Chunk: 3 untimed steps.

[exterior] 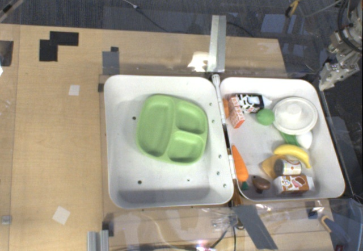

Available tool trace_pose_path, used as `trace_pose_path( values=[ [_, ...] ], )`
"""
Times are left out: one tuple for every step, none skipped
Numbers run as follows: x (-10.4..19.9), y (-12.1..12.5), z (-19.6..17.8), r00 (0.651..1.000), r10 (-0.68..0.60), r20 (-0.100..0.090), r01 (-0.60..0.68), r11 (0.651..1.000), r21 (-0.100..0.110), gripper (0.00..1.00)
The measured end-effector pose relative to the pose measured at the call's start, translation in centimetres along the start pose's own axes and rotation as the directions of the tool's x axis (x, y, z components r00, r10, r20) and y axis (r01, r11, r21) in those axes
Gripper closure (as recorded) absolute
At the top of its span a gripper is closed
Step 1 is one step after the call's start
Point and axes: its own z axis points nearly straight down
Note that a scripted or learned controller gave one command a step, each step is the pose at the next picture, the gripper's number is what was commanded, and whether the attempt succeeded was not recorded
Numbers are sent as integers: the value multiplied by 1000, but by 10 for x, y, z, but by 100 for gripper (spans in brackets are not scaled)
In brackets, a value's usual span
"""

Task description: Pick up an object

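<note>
Gripper [336, 74] sits outside right bin [326, 109], jaw state can't tell. You should go for banana [293, 153]: it's exposed, w/ room to descend vertically.

A: Left bin [116, 147]?
B: Green divided plate [172, 128], three compartments, lying flat near the middle.
A: Right bin [332, 153]?
B: Crowded. Orange carton [235, 112] by the divider, cow-print carton [248, 101] beside it, green ball [265, 117] touching white bowl [295, 114]. Banana [293, 153] below the bowl, small can [294, 183] at the front edge, carrot [240, 163] along the left wall, brown lump [260, 183] near its tip.
A: Gripper?
B: Gripper [333, 75] at far right, outside the bin's back corner, above nothing in it. Fingers too blurry.
</note>
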Motion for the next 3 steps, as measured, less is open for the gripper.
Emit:
trace_pose_path(
  values=[
    [-2,-15,1,1000,-13,0,13,1000,2,100],
    [-23,51,32,996,90,-1,-90,996,-3,100],
    [1,-12,-8,997,-83,-1,83,997,2,100]
  ],
)
